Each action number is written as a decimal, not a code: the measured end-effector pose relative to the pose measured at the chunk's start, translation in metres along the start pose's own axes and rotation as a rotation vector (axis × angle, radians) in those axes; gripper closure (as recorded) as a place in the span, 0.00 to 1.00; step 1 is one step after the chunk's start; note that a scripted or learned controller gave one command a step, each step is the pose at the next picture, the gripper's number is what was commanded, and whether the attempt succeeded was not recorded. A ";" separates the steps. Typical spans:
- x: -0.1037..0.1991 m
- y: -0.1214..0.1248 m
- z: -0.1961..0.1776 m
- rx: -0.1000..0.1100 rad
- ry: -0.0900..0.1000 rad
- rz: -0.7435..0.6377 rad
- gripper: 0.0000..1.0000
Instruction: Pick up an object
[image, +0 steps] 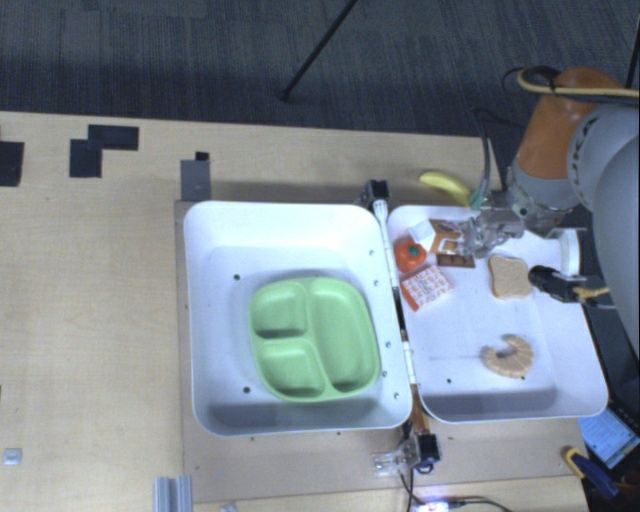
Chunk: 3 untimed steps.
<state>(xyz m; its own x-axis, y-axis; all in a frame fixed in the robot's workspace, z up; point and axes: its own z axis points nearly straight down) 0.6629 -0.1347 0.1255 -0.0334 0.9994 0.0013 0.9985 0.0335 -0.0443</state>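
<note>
From above, the tool (478, 232) was down in the right bin (560, 395), right over the brown packet (455, 250) near the tomato (409, 253). How it was set, I couldn't tell. Looked like the grasp step; next it needed a clean close and lift.

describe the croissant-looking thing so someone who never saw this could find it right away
Start at the right-hand shallow white bin, the one without the green divided plastic plate. Look toward its near edge, well apart from the cluster at the far end. There lies the curved tan pastry piece; unlike the flat pale bread slice beyond it, it is crescent-shaped and lumpy.
</note>
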 end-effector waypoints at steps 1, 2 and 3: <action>0.000 0.000 0.000 -0.001 0.000 -0.001 0.00; 0.035 -0.089 0.039 -0.060 -0.002 0.031 0.00; 0.036 -0.087 0.026 -0.068 0.000 0.030 1.00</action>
